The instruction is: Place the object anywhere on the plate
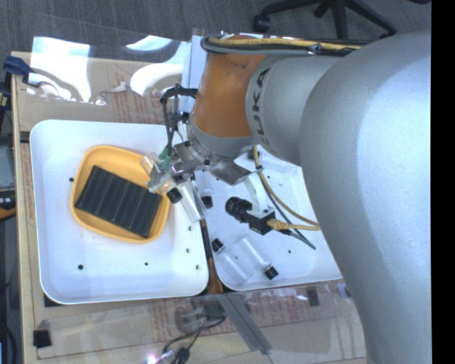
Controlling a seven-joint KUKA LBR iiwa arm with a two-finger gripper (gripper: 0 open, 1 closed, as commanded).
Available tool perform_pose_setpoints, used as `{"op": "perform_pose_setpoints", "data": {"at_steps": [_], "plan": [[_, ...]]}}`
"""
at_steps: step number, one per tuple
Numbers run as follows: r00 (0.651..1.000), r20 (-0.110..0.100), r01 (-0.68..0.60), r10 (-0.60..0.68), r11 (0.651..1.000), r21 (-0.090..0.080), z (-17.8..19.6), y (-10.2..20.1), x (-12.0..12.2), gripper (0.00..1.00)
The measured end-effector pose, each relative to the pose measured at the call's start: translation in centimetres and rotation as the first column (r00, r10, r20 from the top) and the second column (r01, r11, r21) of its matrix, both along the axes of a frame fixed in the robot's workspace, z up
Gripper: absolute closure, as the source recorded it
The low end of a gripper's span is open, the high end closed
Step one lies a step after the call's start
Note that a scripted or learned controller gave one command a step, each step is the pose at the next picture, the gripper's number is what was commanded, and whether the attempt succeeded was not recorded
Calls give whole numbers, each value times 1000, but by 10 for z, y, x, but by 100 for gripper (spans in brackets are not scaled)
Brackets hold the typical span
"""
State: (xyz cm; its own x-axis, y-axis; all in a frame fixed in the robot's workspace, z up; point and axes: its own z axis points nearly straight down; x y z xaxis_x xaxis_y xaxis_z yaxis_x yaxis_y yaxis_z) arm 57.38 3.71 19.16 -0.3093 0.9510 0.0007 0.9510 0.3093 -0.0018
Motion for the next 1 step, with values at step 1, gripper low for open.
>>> {"op": "perform_pose_setpoints", "data": {"at_steps": [1], "plan": [[1000,0,0,0,1000,0,0,0,0,0]]}}
